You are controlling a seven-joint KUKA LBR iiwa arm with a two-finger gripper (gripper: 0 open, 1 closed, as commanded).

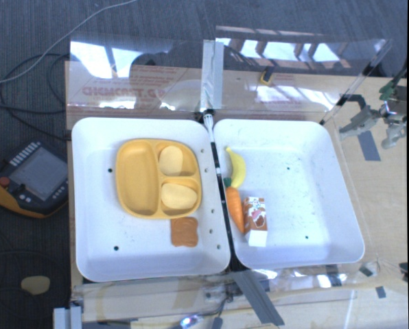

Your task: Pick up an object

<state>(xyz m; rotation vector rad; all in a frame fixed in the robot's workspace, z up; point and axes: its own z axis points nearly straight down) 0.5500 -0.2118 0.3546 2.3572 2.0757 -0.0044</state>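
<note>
Left bin [95, 252] with yellow tray [137, 177], right bin [328, 184] with banana [236, 168], carrot [235, 209], hand's state cannot tell

— What's in the left bin [95, 245]?
— A yellow divided tray [137, 178] and a brown biscuit [184, 232] just near of it.
— The right bin [314, 184]?
— Banana [236, 167], carrot [235, 210], small carton [256, 221], at its left wall.

Right bin's [307, 184] open floor, unobstructed
</note>
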